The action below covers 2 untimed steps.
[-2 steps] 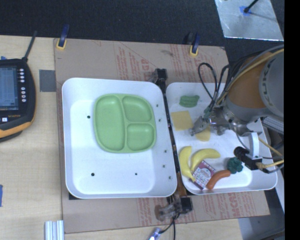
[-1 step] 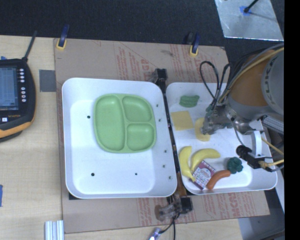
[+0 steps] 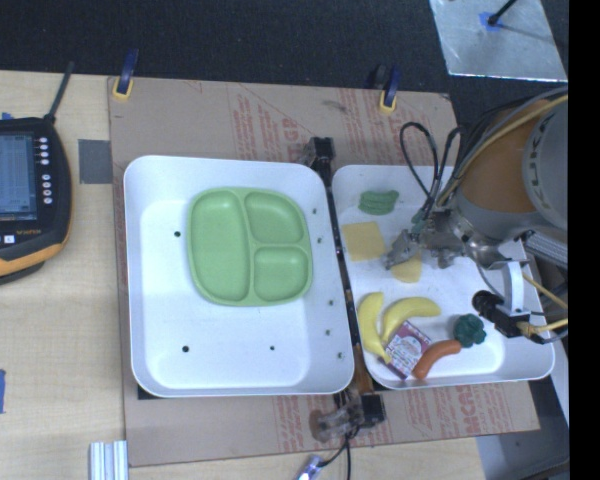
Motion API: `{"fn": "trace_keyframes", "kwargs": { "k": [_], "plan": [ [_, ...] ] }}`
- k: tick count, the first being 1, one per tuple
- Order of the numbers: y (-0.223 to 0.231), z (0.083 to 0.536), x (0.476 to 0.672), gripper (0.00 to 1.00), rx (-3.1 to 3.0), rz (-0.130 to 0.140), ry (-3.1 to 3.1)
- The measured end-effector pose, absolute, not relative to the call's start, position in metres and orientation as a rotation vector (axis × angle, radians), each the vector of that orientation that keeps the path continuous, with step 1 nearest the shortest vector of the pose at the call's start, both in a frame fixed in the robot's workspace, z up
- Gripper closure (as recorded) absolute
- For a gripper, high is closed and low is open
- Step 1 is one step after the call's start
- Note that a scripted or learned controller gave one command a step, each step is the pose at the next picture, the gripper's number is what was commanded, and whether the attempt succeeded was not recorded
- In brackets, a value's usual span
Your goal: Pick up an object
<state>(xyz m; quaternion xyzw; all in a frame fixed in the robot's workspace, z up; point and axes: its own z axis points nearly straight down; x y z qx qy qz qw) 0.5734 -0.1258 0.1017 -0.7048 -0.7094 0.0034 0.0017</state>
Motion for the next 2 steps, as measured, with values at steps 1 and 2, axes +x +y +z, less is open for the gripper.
{"fn": "trace_keyframes", "kwargs": {
  "k": [1, 2],
  "plan": [
    [-0.1268, 0.1118, 0.5733, 1.00, -2.211, 0.014, -2.227],
    [-0.1268, 0.1117, 0.5733, 0.00, -2.209, 0.015, -2.229]
  ]
}}
